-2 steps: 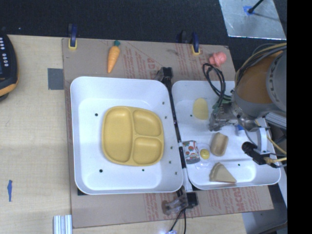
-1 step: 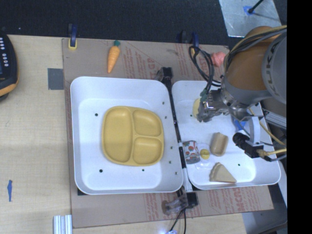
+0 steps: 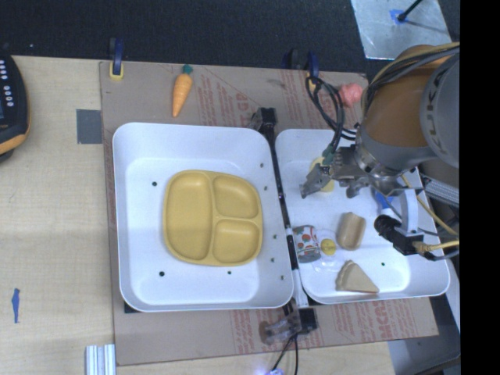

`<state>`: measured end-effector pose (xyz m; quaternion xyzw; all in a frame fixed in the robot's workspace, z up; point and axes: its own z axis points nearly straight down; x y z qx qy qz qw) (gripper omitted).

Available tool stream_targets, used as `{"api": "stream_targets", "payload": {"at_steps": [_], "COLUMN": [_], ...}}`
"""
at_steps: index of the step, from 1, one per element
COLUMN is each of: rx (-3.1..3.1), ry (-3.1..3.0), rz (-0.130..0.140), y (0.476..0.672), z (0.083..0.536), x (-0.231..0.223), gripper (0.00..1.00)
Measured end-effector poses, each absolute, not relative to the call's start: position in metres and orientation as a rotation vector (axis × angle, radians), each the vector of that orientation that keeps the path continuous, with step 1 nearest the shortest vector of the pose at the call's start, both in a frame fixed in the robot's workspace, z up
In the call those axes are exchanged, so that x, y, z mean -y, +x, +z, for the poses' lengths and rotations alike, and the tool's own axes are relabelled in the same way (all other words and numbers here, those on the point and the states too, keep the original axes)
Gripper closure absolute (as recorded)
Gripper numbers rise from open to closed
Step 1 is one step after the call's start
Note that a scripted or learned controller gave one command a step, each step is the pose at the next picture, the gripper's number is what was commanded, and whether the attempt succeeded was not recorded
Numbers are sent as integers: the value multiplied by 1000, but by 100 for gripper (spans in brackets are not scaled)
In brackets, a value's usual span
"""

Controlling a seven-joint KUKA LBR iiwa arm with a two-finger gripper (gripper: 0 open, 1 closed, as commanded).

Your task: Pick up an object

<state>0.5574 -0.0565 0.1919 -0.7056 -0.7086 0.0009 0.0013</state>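
Note:
My gripper (image 3: 316,183) hangs over the upper left part of the right bin (image 3: 426,286), with the grey and orange arm reaching in from the right. A small yellow object (image 3: 321,165) lies just behind the gripper, partly hidden by it. Further forward in the same bin are a tan rounded piece (image 3: 350,230), a tan wedge (image 3: 355,278), a small yellow ball (image 3: 329,247) and a little printed box (image 3: 306,241) against the left wall. A blue object (image 3: 383,202) peeks out under the wrist. Nothing shows between the gripper's tips.
The left bin (image 3: 133,209) holds a yellow divided plate (image 3: 212,217). Outside the bins, a toy carrot (image 3: 181,91) lies at the back left and a pink object (image 3: 351,93) at the back right. A dark device (image 3: 11,104) sits at the far left.

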Motion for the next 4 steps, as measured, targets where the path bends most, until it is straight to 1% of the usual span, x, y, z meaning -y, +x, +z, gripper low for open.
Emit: {"api": "stream_targets", "payload": {"at_steps": [1,2,3,4], "rx": [2222,2228,2222,2223], "ry": [-2221,-2218,-2191,-2205], "rz": [7,2,-31,6], "y": [547,631,587,518], "z": [89,93,93,91], "x": [124,163,198,139], "gripper": [0,0,0,0]}}
